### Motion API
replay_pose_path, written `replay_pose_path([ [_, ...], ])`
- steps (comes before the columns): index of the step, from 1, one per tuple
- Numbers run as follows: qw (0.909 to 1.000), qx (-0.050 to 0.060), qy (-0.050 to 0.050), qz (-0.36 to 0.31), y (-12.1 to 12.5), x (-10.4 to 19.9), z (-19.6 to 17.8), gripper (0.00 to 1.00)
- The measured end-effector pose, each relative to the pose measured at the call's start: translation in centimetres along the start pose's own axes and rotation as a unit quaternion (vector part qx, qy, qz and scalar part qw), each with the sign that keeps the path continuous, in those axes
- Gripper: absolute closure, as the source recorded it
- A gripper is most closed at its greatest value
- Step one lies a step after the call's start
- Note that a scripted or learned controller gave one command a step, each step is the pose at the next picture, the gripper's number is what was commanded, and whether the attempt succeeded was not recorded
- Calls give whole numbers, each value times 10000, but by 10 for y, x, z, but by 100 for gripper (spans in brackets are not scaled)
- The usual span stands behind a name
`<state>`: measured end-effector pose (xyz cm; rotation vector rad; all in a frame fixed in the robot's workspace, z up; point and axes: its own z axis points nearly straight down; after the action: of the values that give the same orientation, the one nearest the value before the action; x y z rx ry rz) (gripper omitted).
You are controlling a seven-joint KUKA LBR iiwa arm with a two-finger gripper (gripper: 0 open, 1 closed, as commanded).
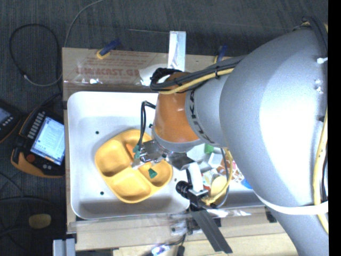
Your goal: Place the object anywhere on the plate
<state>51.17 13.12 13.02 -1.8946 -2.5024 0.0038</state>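
Note:
A yellow sectioned plate (118, 164) lies in the left white bin (85, 121). The arm reaches over it from the right, its orange band (173, 119) above the wrist. My gripper (145, 158) hangs over the plate's right side, near the dividing ridges. A small green object (153, 172) shows just below the gripper, on or just over the plate's right compartment; whether it is held I cannot tell. The wrist hides the plate's far right rim.
The right bin (234, 193) is mostly covered by the grey arm; several colourful items (218, 167) peek out near its left edge. A cardboard sheet (106, 68) lies behind the bins. A teach pendant (45, 140) sits on the floor at left.

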Motion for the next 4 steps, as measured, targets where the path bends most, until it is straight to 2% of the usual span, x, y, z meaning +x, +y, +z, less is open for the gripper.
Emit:
replay_pose_path([
  [1, 10000, -5, -17, 4, 0, -64, -53, 100],
  [2, 10000, -6, -16, 4, 0, -64, -53, 0],
  [3, 9992, -10, -19, 403, -35, -21, -145, 0],
  [4, 9885, 10, -12, 1509, -34, -38, -52, 0],
])
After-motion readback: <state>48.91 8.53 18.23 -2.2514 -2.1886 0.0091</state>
